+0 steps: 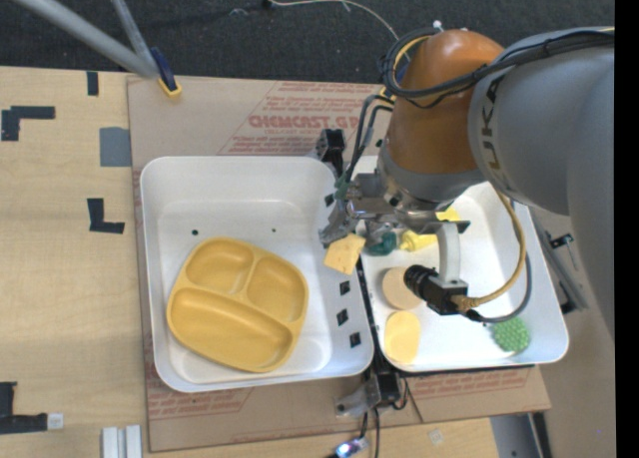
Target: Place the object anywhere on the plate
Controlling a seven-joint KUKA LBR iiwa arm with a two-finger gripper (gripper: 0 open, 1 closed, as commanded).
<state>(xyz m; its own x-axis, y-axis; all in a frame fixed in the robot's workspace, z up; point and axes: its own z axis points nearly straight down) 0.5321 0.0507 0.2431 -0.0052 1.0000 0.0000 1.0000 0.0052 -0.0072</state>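
The grey arm [559, 117] is reaching in from the right of the frame, its orange band [444, 97] sitting upper center-right, the gripper [351, 227] pointing down near the frame's center.

Cardboard-topped bench [60, 276] under two white bins [160, 197]

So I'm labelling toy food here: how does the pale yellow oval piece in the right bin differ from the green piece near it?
The pale yellow oval piece is smooth and flat-looking; the green piece is bumpy. The oval piece is larger and lies by the bin's left wall; the green piece sits toward the right corner. Both rest in the right bin.
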